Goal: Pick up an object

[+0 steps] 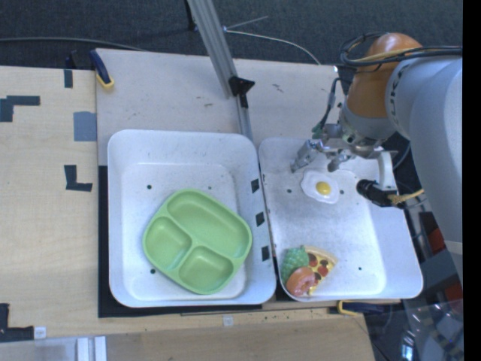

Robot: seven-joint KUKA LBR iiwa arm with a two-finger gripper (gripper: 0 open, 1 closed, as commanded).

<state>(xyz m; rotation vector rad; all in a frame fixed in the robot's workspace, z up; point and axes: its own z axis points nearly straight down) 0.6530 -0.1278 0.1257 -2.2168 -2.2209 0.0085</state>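
Over the right bin [391, 277], far end: gripper [322, 159], fingers spread apart, nothing between them. Fried egg toy [325, 189] lies just below the fingertips on the bin floor. Pizza slice [316, 268] with green piece [294, 259] at near-left corner. Left bin [120, 201]: green divided plate [197, 241]

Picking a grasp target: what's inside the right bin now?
The right bin holds a toy fried egg near its far side and a pizza slice with greens at the near-left corner. The gripper covers the floor beyond the egg.
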